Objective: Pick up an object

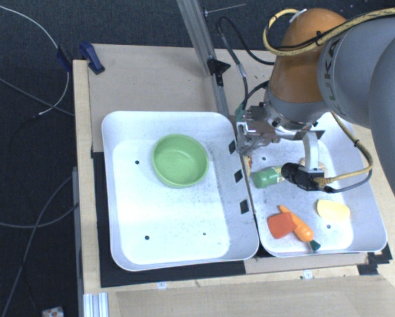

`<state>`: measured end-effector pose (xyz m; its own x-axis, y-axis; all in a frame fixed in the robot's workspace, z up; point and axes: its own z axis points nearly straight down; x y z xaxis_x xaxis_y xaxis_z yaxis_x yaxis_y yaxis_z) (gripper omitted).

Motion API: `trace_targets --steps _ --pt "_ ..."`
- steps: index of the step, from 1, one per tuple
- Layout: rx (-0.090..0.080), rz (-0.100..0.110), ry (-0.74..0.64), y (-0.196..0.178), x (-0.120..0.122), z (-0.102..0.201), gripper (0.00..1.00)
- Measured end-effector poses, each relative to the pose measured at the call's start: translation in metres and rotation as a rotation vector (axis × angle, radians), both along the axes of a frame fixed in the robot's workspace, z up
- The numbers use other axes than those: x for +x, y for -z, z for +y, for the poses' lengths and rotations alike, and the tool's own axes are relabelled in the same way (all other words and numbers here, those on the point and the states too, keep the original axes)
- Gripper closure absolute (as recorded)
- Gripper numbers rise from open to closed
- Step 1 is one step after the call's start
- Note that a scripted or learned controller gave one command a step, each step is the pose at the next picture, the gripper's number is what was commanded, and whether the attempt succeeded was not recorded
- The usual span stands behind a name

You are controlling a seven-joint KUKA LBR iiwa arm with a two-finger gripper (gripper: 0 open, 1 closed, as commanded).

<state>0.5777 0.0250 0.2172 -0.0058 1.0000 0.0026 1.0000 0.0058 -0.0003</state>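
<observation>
Though I can't tell the finger state, the gripper (255,139) hangs w/ the green bottle (266,176) just below, long axis left-right.

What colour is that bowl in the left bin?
The bowl is light green, seen plainly in the camera view.

Your wooden bench (151,78) carries two white bins side by side: left bin (118,197), right bin (369,226).
</observation>
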Motion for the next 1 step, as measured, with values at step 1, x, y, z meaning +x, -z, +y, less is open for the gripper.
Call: trace_targets --steps 1 --pt "0.001 -0.001 0.0 -0.0169 0.0141 0.0475 1.0"
